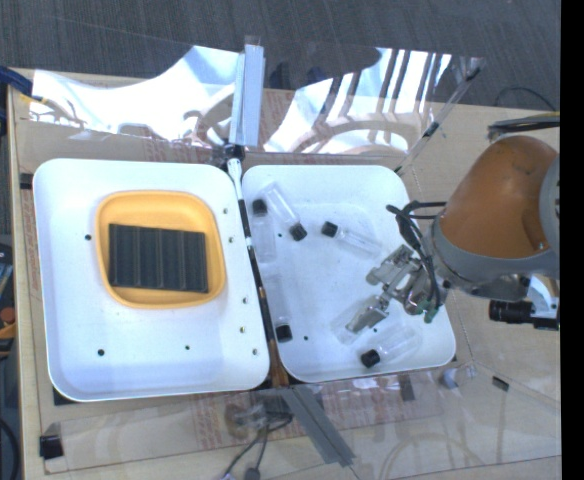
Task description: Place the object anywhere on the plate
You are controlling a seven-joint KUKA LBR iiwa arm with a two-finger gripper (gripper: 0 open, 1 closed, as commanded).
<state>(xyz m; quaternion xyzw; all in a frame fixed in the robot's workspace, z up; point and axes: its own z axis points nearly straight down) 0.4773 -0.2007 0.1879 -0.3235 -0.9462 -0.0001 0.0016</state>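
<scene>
From the overhead camera you see two shallow white bins side by side on the desk point(492, 408). The left bin point(62, 328) carries a yellow plate point(112, 218) with rounded corners and a dark, ribbed rectangular insert point(159, 256) at its middle. Nothing rests on that plate.

The right bin point(322, 193) holds several clear plastic vials with black caps, scattered and lying on their sides. One vial point(272, 208) lies near the bin's upper left, next to the divider between the bins. A second vial point(350, 236) lies near the middle, with a loose-looking black cap point(298, 232) just to its left. Another vial point(390, 348) lies near the bin's lower right corner, its black cap toward the bin's front edge. A further black cap point(283, 333) sits by the lower left wall.

The arm point(497, 213), with its orange band, reaches in from the right, and the jaws point(380, 294) hang low over the right half of the right bin. You can see two metal fingers point(392, 267) set apart, so the jaws look open. Something clear seems to lie beneath them, but you cannot tell whether it is a vial or a glint, and nothing shows held between them.

Behind the bins, crumpled reflective sheeting point(172, 83) stands along the desk's far edge.
</scene>
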